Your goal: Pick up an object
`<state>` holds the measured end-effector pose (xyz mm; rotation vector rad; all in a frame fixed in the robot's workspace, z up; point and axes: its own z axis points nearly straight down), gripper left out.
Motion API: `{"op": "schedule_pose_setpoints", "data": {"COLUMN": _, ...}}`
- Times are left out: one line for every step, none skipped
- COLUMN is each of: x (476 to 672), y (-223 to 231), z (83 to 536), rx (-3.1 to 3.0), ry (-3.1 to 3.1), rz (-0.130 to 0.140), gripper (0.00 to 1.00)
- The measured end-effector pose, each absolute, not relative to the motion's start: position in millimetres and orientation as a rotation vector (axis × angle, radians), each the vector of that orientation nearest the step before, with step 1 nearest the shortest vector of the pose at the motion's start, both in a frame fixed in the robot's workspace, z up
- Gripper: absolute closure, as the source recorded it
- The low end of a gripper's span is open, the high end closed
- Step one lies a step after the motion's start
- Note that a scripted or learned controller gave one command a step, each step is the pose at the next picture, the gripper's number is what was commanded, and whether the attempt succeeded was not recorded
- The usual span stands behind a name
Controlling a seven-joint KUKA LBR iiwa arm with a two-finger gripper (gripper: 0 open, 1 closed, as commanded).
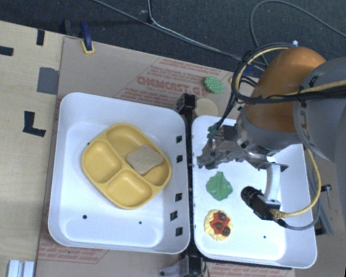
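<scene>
In the right white bin (286,249), the green leaf (219,186) seemingly lies lengthwise toward the gripper (207,160), jaws' state unclear.

Two bins side by side on the bench. Left bin (62,214): tray (100,162) in its middle, a bread slice (144,159) in the tray's right compartment. Right bin (292,250): leaf (219,186) near its left wall, a pizza piece (218,224) just in front of the leaf. Gripper (209,155) over the right bin, behind the leaf. Small round piece (213,84) on the bench behind the bins.

The arm (312,92) reaches in, gripper (211,155) apparently pointing down.
</scene>
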<state>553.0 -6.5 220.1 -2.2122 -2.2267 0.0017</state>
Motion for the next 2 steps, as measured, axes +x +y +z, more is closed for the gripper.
{"op": "schedule_pose_setpoints", "data": {"x": 544.5, "y": 46, "z": 212, "rx": -2.213, "ry": -2.226, "rz": 0.002, "gripper": 1.0}}
{"op": "schedule_pose_setpoints", "data": {"x": 529.5, "y": 100, "z": 227, "rx": -2.212, "ry": -2.229, "rz": -0.001, "gripper": 1.0}}
